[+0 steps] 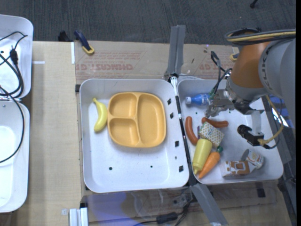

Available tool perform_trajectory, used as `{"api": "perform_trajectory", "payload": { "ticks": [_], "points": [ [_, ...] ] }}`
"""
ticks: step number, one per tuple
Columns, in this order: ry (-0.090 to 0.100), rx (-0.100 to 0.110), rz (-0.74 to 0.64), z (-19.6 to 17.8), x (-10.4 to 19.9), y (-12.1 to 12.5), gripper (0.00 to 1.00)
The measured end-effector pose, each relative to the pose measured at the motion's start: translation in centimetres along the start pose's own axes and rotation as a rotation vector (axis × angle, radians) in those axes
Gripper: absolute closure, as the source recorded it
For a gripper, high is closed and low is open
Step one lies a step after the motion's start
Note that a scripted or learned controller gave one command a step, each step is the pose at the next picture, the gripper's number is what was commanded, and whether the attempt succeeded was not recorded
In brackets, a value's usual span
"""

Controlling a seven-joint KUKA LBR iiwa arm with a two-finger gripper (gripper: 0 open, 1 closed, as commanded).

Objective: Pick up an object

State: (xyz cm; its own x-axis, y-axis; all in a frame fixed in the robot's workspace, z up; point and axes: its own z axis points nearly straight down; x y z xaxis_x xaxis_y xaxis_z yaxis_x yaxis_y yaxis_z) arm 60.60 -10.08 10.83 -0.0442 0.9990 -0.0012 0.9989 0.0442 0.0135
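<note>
**Q:** Fig. layout, L bin?

**A:** The left bin (94, 173) holds a yellow divided plate (137, 119) w/ three compartments, lying flat near the bin's centre. A banana (99, 116) lies just beside the plate's left edge, on the bin floor.

**Q:** R bin contents?

**A:** The right bin (268, 173) holds a cluster of items. A water bottle (197, 99) lies on its side near the far-left corner. Two sausages: one sausage (190, 130) runs along the left wall, a second sausage (215, 123) sits just right of it. Below them, a patterned packet (211, 134) touches a yellow cylinder (202, 153); a carrot (209, 165) lies alongside the cylinder, tip toward the near-left corner. A small carton (240, 167) lies apart, near the bin's near-right area.

**Q:** Arm & pincer?

**A:** The arm (263, 65) enters from the right, orange band above the wrist. The gripper (216, 108) is low over the right bin, betw. the bottle and the second sausage, just above that sausage. Finger state: cannot tell; cables and the wrist body obscure the tips. No object is visibly betw. them.
</note>
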Motion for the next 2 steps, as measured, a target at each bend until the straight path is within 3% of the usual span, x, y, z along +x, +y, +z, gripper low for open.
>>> {"api": "perform_trajectory", "payload": {
  "ticks": [1, 2],
  "points": [
    [0.0, 0.014, 0.015, 1.69, -2.71, 0.57, 1.0],
    [0.0, 0.014, 0.014, 1.69, -2.71, 0.57, 0.0]
  ]
}}
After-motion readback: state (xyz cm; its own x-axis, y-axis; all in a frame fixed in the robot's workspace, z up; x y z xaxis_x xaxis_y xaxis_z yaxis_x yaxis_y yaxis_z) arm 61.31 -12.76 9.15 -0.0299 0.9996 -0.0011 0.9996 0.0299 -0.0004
